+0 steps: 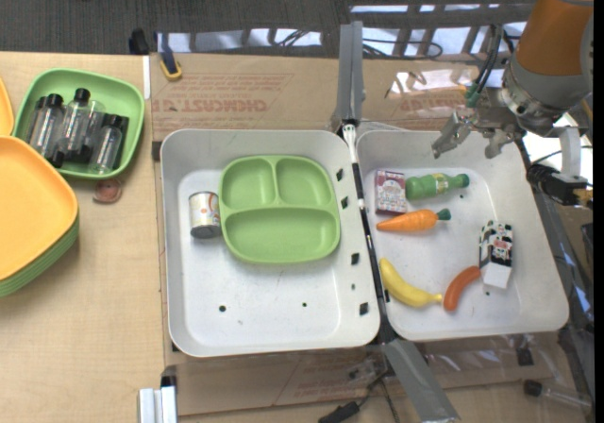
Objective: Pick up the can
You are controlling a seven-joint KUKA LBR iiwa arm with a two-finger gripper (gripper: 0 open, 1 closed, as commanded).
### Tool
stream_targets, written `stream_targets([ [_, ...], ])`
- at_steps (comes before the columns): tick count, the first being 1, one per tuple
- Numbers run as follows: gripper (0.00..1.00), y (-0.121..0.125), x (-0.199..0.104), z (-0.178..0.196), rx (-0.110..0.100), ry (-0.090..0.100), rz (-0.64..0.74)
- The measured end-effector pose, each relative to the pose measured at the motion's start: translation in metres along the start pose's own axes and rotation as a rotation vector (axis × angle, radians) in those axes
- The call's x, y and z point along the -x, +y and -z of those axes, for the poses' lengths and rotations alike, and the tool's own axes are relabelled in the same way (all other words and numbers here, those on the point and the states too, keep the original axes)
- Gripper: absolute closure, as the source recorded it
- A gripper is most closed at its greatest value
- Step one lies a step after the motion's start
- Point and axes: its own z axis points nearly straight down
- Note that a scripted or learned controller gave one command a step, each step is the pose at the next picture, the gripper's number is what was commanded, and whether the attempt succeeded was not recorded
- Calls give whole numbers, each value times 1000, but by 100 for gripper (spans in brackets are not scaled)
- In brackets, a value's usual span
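Note:
The can point(203, 214) is small and silver with a printed label. It lies in the left bin point(274, 317), close to that bin's left wall and touching the left edge of a green divided plate point(280, 207). My gripper point(470, 140) hangs over the back edge of the right bin point(528, 313), far to the right of the can. Its fingers are spread open with nothing between them. The orange-banded arm rises behind it at the upper right.
The right bin holds a pink box point(391, 191), a green bottle point(436, 185), a carrot point(412, 220), a banana point(409, 286), a red sausage point(460, 286) and a black-and-white carton point(496, 256). A green tray of bottles point(80, 124) and orange plates point(33, 218) lie at the far left.

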Motion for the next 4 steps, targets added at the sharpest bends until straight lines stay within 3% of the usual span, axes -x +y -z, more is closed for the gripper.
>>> stream_targets([
  [1,0,30,-27,-49,0,-1,54],
  [2,0,30,34,-78,2,-1,123],
  [3,0,31,6,-19,5,-2,294],
  [4,0,30,-6,-77,1,0,305],
])
